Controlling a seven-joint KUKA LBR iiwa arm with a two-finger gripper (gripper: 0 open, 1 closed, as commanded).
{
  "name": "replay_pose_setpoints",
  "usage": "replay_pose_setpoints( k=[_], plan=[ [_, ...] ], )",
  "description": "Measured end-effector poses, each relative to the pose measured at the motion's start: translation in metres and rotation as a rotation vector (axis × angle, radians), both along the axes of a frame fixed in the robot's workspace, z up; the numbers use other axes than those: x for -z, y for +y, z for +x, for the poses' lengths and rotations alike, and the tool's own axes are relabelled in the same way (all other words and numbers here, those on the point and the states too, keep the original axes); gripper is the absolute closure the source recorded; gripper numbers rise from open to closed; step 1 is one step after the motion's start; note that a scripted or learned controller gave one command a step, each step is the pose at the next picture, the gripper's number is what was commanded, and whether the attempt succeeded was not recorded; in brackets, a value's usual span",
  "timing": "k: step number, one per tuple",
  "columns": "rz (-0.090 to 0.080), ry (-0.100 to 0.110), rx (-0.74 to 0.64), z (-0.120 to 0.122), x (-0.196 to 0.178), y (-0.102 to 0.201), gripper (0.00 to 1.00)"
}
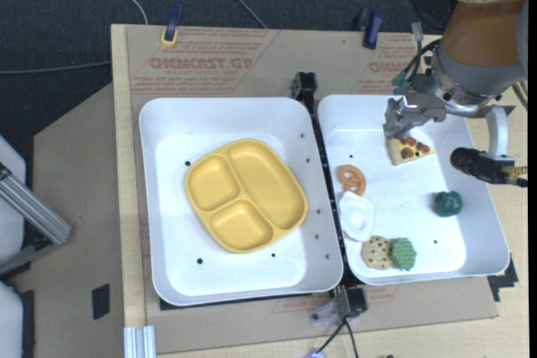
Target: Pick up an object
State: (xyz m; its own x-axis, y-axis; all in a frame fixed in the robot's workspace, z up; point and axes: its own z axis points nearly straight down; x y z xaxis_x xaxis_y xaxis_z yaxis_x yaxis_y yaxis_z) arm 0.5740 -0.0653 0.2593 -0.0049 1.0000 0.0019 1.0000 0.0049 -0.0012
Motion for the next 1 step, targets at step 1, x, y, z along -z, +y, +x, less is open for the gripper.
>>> replay_pose_setpoints(
  k=[1],
  plan=[
    [0.000,0.003,-0.001,-0.0069,0.0173,0.0541,1.00]
  ],
)
